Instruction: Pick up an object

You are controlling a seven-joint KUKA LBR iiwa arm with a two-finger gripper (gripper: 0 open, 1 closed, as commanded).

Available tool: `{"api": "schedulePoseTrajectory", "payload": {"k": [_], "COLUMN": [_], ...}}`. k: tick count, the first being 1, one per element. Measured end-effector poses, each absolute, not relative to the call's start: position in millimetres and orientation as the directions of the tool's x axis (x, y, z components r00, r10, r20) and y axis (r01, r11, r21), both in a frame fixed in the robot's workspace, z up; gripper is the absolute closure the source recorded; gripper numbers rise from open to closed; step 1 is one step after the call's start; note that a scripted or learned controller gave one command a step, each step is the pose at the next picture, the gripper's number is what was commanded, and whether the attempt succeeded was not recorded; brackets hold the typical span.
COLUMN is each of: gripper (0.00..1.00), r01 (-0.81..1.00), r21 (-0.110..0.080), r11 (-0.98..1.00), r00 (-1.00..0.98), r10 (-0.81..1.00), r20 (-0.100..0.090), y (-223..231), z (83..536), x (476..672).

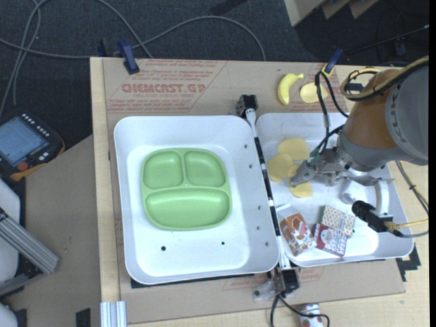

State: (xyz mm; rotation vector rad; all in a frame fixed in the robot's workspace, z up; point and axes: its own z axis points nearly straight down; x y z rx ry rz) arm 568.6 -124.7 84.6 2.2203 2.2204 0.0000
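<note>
The right bin [388, 247] holds several pale yellow flat pieces: one [295, 148] at the upper left, one [278, 166] beside it, and a smaller one [302, 191] below. My gripper [302, 176] hangs low over this cluster, just right of the middle piece and above the small one, on the grey arm [381, 125] with its orange band. Three printed snack packets lie at the bin's front: a red-brown one [296, 230], a red one [330, 238] and a patterned one [338, 218].
The left bin [129, 237] holds a green divided plate [185, 188]. A yellow toy banana [288, 87] and another yellow piece [310, 92] lie on the bench behind the right bin. Cables trail around the arm. A clamp bar [262, 169] separates the bins.
</note>
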Motion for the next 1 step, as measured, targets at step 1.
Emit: {"api": "schedulePoseTrajectory", "payload": {"k": [1], "gripper": [0.0], "r01": [1.0], "r21": [-0.002], "r11": [0.001], "r00": [-0.001], "r10": [1.0], "r20": [0.001], "y": [-91.9], "z": [84.4], "x": [562.4]}}
